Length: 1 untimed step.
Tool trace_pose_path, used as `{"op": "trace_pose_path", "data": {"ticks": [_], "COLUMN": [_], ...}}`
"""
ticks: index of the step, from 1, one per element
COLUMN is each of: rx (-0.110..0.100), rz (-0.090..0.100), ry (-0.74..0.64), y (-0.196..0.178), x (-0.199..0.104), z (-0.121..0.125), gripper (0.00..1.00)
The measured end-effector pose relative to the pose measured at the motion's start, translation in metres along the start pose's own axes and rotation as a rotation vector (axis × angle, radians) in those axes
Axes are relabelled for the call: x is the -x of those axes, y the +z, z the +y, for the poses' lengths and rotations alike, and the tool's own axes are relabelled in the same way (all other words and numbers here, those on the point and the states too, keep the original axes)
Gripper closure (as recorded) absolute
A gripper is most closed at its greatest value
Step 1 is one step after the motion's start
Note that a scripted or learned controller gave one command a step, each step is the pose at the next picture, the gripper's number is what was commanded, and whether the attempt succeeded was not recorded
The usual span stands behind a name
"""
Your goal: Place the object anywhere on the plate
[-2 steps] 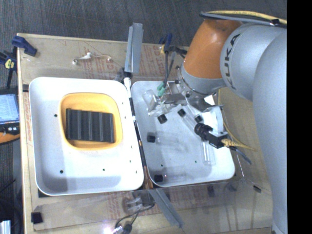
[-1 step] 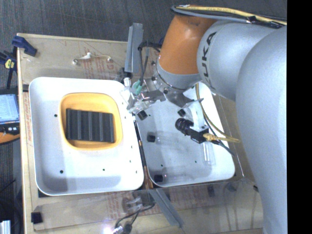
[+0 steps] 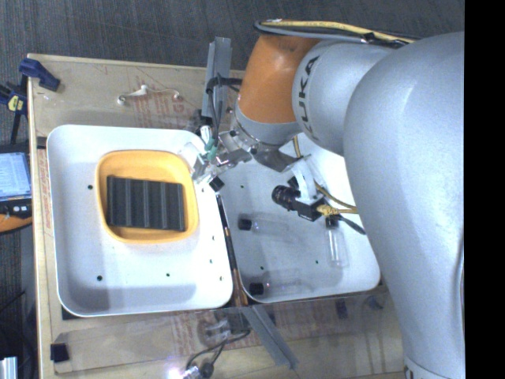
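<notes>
The arm (image 3: 371, 109) is reaching in from 3 o'clock, its orange band (image 3: 268, 77) sitting over the top edge of the right bin (image 3: 300, 251). The gripper (image 3: 211, 160) is hanging at the seam between the two bins, at about 9 o'clock of the band, over the left bin's (image 3: 71, 212) upper right corner. Finger state: cannot tell, the tip being small and cluttered. A small greenish-white bit (image 3: 207, 144) is showing right at the tip; whether it is the object or part of the tool cannot be told. The plate (image 3: 146, 164), yellow with a dark ribbed insert (image 3: 147, 204), is lying in the left bin, its upper right corner just beside the gripper at roughly 8 o'clock of it. In the right bin, a clear tube (image 3: 335, 247) is lying near the right wall at about 4 o'clock of the gripper, well apart from it. A small dark piece (image 3: 245, 224) is resting near that bin's left wall, at 5 o'clock of the gripper. A black fitting (image 3: 290, 197) with yellow cable is hanging off the wrist above the right bin. A blue clamp (image 3: 35, 73) is sitting on the bench corner at 10 o'clock.
</notes>
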<state>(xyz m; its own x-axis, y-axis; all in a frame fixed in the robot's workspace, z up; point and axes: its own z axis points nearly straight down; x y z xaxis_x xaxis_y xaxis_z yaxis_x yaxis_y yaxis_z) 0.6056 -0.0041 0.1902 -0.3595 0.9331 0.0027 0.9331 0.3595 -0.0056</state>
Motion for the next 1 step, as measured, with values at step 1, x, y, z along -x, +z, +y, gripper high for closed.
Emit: {"op": "trace_pose_path", "data": {"ticks": [1], "rx": [0.000], "rz": [0.000], "ry": [0.000], "y": [-0.0003], "x": [0.0000], "z": [0.0001], "gripper": [0.00]}}
